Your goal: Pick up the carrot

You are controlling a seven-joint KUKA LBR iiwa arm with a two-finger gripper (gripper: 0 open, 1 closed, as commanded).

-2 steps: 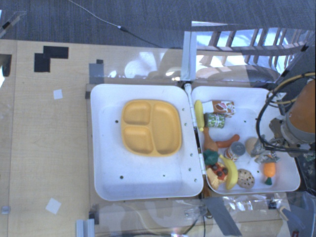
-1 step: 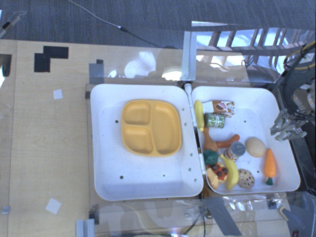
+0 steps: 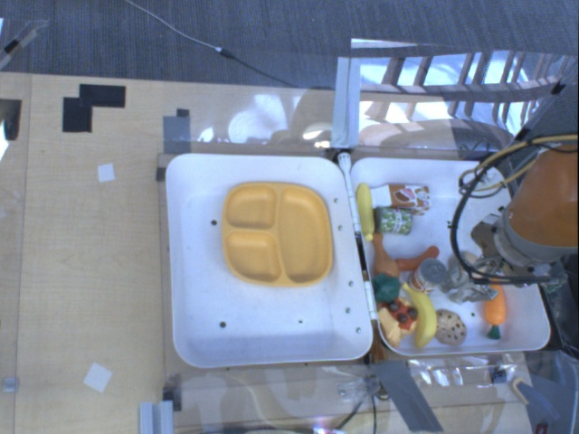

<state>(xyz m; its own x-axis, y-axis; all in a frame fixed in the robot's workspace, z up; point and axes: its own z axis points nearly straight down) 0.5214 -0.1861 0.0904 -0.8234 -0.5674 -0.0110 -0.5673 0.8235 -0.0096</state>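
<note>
Carrot (image 3: pixel 494 309) just beside end effector (image 3: pixel 472 284)

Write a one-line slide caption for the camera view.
Arm reaches over the right bin of toy food, its gripper beside the carrot; a yellow divided plate sits in the left bin.

carrot (image 3: pixel 494 310): small, orange, green stub at its lower end, standing roughly upright in frame. Lies on the floor of the right bin (image 3: pixel 534 337), near the bin's lower right corner. Free of the neighbouring items, nothing on top of it.
</note>
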